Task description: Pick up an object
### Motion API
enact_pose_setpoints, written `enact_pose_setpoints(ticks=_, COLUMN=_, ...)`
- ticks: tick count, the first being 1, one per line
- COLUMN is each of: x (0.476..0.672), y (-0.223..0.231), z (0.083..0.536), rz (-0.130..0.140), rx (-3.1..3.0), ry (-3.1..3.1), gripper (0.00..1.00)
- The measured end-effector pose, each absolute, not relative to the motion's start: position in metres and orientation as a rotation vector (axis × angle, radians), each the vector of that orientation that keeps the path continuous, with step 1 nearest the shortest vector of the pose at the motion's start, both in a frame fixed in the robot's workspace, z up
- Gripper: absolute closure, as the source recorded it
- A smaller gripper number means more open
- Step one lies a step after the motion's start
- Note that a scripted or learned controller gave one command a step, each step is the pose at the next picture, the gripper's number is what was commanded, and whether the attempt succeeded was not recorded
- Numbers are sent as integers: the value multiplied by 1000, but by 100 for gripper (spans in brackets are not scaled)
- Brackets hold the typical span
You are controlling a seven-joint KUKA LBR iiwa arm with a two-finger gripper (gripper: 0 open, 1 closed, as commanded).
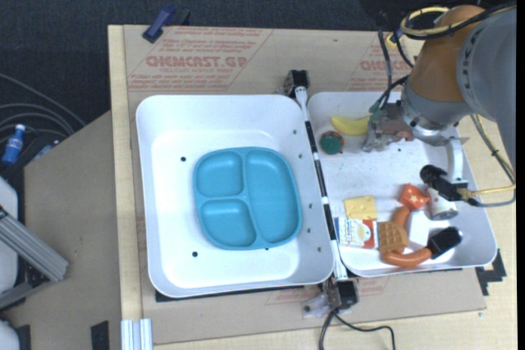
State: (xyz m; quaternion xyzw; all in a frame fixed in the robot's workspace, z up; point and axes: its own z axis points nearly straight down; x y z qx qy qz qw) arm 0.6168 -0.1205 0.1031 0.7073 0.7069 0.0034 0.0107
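"CHEMCAST G.P." is read in red print, repeated, on the brown protective sheet (205,53) covering the bench. Print on the small carton (358,232) is illegible.

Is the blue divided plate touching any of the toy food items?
Apart. The camera view shows the blue plate in the left bin; the banana lies in the right bin.

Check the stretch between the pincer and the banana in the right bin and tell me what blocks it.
Nothing visible blocks it. The pincer hangs at the back of the right bin, and the banana lies just beside it toward the left bin, with only bare bin floor between. A green ball sits next to the banana, off that line.
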Motion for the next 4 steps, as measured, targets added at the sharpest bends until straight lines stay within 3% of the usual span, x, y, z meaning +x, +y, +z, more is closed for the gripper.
enact_pose_setpoints(ticks=1, x=617, y=-120, z=103, rz=10, rx=2207, ry=2206, gripper=0)
enact_pose_setpoints(ticks=2, x=656, y=-102, z=88, rz=-21, rx=2224, ry=2211, gripper=0)
enact_pose_setpoints(ticks=3, x=654, y=-99, z=97, rz=-23, rx=2231, ry=2218, gripper=100)
enact_pose_setpoints(ticks=4, x=667, y=-53, z=223, rz=3, rx=2218, ry=2222, gripper=100)
